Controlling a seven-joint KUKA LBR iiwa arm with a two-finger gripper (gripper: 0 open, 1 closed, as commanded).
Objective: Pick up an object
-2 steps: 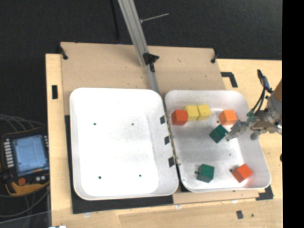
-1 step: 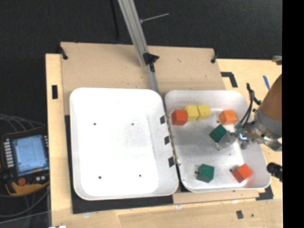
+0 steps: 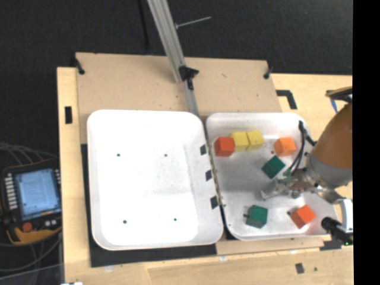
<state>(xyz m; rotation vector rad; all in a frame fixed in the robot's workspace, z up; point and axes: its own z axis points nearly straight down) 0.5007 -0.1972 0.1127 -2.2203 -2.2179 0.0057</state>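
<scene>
In the right bin [image 3: 237, 123] on the desk [image 3: 68, 159] lie small coloured blocks: a red one [image 3: 224, 146], two yellow ones [image 3: 247, 139], an orange one [image 3: 285, 145], two green ones [image 3: 273, 167] [image 3: 257, 216] and an orange-red one [image 3: 303, 216]. The tool [image 3: 279, 190] hangs low between the green blocks, touching neither as far as the blur allows; whether it is released or clenched I cannot tell. The blocks look light, rigid and smooth-faced, so a squeeze across two flat opposite sides should hold; the lower green block sits clear of its neighbours.
</scene>
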